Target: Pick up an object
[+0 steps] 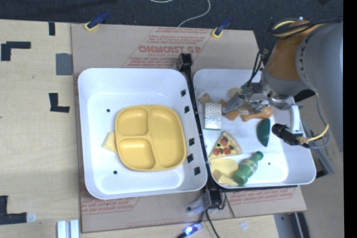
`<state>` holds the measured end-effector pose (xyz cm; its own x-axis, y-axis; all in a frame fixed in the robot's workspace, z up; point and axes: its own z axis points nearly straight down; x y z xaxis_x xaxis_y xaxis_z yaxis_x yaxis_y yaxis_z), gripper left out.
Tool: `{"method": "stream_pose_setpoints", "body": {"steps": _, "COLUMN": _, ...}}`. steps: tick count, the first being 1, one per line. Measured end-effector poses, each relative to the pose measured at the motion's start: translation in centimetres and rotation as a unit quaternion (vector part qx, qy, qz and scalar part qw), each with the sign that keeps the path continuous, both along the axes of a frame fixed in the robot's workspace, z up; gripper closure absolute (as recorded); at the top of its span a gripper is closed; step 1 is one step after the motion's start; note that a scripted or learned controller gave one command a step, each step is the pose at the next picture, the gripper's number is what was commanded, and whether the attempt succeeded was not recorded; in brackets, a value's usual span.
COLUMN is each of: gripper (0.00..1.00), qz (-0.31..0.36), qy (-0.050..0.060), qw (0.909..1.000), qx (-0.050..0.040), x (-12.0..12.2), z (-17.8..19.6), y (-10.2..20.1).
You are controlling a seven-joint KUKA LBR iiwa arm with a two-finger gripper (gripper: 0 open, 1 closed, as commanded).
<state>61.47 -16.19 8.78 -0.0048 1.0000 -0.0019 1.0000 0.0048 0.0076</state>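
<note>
My gripper point(244, 102) hangs low in the upper middle of the right bin point(297, 171), reaching in from the right. It is directly over a brown and orange toy food piece point(258, 114), touching or nearly touching it. A dark green oval object point(263, 132) lies just below and to the right of it. A silver foil packet point(212, 116) sits to the gripper's left. Nearer the front lie a pizza slice point(225, 145), a green bottle point(247, 168) and a pale yellow piece point(222, 166).
The left bin point(92, 120) holds a yellow divided plate point(150, 137) with a yellow wedge point(108, 142) tucked at its left edge. A black divider point(192, 114) runs between the bins. The arm's grey and orange wrist point(290, 64) looms over the right bin's far right corner.
</note>
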Motion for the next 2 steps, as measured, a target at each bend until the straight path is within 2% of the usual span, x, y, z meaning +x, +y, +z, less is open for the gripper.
{"method": "stream_pose_setpoints", "body": {"steps": 1, "gripper": 1.00, "qz": 0.000, "qy": 0.002, "qw": 1.0000, "qx": 0.0007, "x": -0.1, "z": 0.9, "y": 0.1}}
{"method": "stream_pose_setpoints", "body": {"steps": 2, "gripper": 1.00, "qz": -0.001, "qy": 0.002, "qw": 1.0000, "qx": 0.0008, "x": 0.8, "z": 6.8, "y": 0.3}}
